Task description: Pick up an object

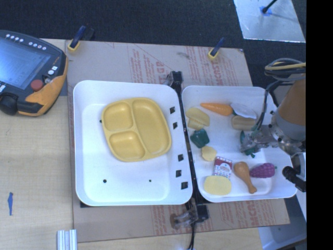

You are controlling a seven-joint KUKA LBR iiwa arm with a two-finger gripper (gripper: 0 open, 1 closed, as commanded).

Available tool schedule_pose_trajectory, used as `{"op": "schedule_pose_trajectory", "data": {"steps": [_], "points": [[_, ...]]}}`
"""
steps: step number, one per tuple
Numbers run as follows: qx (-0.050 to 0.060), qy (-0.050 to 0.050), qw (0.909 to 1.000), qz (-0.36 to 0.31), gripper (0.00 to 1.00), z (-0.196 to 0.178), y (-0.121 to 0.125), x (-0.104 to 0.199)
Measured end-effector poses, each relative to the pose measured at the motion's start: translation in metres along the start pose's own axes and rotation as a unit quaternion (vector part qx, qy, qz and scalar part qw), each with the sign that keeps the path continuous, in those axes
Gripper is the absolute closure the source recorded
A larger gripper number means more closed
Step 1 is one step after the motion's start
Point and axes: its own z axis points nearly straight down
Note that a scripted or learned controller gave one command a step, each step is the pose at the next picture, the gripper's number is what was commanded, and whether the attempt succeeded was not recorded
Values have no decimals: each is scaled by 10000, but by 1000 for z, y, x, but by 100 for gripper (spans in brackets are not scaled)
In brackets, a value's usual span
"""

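Gripper (pixel 250 144): low over the right bin's right half, a teal-dark shape at its tips; whether it grips anything cannot be told.
Arm (pixel 292 111): grey with orange band, entering at right of frame, partly cut off by the edge.
Table (pixel 31 160): pale wood, covered centrally by a cardboard sheet (pixel 151 61) with red print, clamped at the top by two blue-yellow clips; dark floor beyond, upper frame.
Pendant controller (pixel 28 72): upper left, screen and orange casing, cut off at the left edge.
Left bin (pixel 88 186): white, shallow; contains a yellow three-compartment tray (pixel 136 129).
Right bin (pixel 208 92): white; contains a carrot (pixel 217 108), a green piece (pixel 199 137), pale yellow pieces, a red-and-white carton (pixel 222 166), a drumstick (pixel 244 175), purple grapes (pixel 262 170). A white item near the arm is indistinct.
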Motion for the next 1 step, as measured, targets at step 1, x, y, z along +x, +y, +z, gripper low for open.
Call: {"op": "schedule_pose_trajectory", "data": {"steps": [1], "points": [[-37, 4, 10000, -23, 100, -42, 32, 44]]}}
